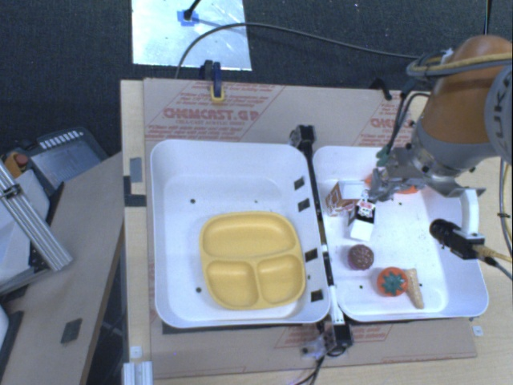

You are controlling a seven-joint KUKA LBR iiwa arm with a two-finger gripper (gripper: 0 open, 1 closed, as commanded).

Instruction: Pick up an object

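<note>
A: Clutter sits in the right bin [473, 295], and that is where we have the arm [465, 111] reaching from the right edge of the surface [264, 107]. The tool [378, 184] hangs low over the bin's far half, just above a small white box [362, 220] with dark print.

B: Is the tool apart or together?

A: We cannot tell; the wrist hides that from above. We see nothing we could call a grasp.

B: Why that spot?

A: We judge it the densest cluster. A brown and white carton [343, 195] lies just left of the tool near the bin's dividing wall, an orange piece [407, 188] peeks out under the wrist, and the white box lies just nearer us. Any of them could be the object to pick.

B: And the rest?

A: A dark round ball [361, 257] lies toward the near edge, with a red and green toy [392, 281] and a tan cone [414, 287] touching it at the near right corner. Those lie well apart from the tool.

B: The left bin [172, 215]?

A: It carries a yellow divided tray [248, 259] toward its near edge, which we take as a spare target, not in play now.
</note>
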